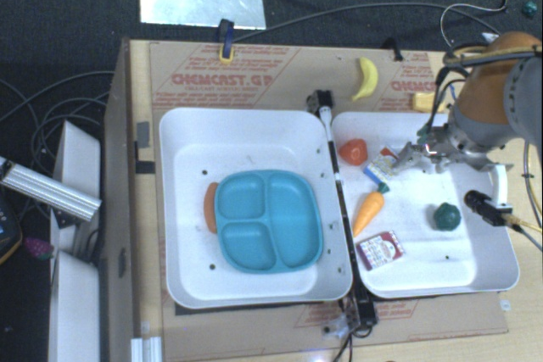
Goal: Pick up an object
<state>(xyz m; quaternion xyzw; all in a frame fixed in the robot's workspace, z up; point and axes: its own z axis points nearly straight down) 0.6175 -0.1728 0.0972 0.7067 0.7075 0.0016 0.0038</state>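
Note:
The right bin [496, 267] holds a red tomato-like ball [353, 152], an orange carrot [367, 212], a small blue and white item [376, 176], a dark green round object [446, 216] and a red and white packet [379, 250]. My gripper [411, 157] hangs low over the bin's upper middle. It is just right of the blue and white item and the red ball, and I see nothing held in it. The grey arm with its orange band [492, 89] reaches in from the right.
The left bin [182, 182] carries a blue divided plate [269, 219] with an orange piece [209, 207] at its left side. A banana [366, 78] and a yellow object [423, 102] lie on the bench behind the right bin. Cables run near the arm.

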